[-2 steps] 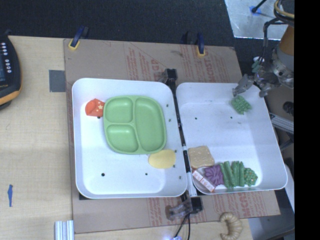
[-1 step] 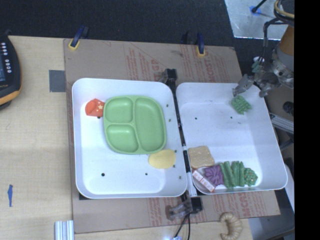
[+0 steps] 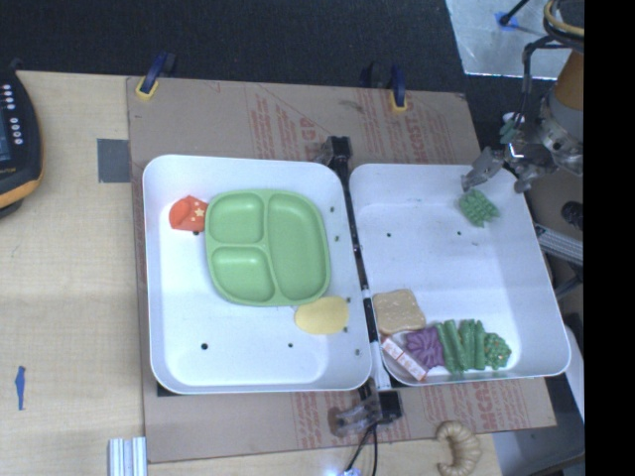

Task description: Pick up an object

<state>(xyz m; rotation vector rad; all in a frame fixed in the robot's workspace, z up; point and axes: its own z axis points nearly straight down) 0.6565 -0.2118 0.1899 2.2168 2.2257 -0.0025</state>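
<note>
Hovering at the upper right corner of the right bin, the pincer has its fingers spread, one dark finger reaching left over the bin rim, nothing between them. Small green object lies just below the pincer on the bin floor, near the top right corner, close to but apart from the fingertips. Lower part of the right bin holds a cluster: tan bread slice at the left wall, purple piece below it, green beans just beside the purple piece, a green leafy bit at their right end, and a red-white item at the bottom left corner, too small to tell what it is. Left bin holds a green divided plate in the middle, a red object with a yellow star touching the plate's upper left edge, and a yellow piece just below the plate's lower right corner. Both bins sit on a cardboard sheet on the worktop. Blue-yellow clamps hold the cardboard at its top edge. Black device at far left. Tan curled item lies on the cardboard below the right bin.
</note>
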